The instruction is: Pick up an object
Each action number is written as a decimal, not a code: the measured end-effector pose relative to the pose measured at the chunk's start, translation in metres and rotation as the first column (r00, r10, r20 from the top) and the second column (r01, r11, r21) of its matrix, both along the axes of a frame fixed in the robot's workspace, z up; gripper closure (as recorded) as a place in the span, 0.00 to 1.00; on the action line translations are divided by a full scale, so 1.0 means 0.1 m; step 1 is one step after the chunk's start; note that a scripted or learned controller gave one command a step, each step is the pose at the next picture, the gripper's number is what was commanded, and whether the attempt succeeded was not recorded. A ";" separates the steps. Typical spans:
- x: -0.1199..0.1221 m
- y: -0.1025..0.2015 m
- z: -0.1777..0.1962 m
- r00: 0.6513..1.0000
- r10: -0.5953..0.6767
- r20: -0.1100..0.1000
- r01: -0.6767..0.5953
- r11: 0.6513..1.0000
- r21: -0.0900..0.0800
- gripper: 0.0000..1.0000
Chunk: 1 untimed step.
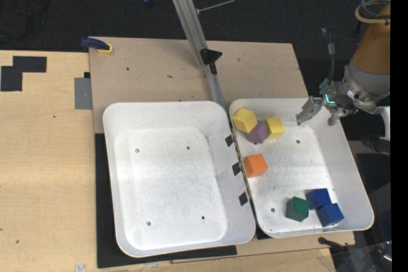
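Note:
The right bin (pixel 357 200) holds several blocks. Two yellow blocks (pixel 244 120) (pixel 275 127) flank a purple block (pixel 258 133) near its far left corner. An orange block (pixel 255 165) lies by the left wall. A green block (pixel 296 209) and two blue blocks (pixel 319 197) (pixel 329 214) sit near the front edge. My gripper (pixel 320 113) hangs over the bin's far right corner, open, with nothing between its fingers. It stands to the right of the yellow blocks and apart from them.
The left bin (pixel 166 181) sits beside the right one, joined by black clips (pixel 236 168). A slanted aluminium rail (pixel 188 13) rises behind the bins. A blue and yellow clamp (pixel 97 44) sits at the bench's far left corner.

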<state>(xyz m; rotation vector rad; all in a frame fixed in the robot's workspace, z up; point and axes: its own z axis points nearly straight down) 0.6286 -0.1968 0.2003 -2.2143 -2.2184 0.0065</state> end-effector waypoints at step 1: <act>0.01 0.00 0.03 1.000 0.003 0.005 -0.003 1.000 -0.002 0.00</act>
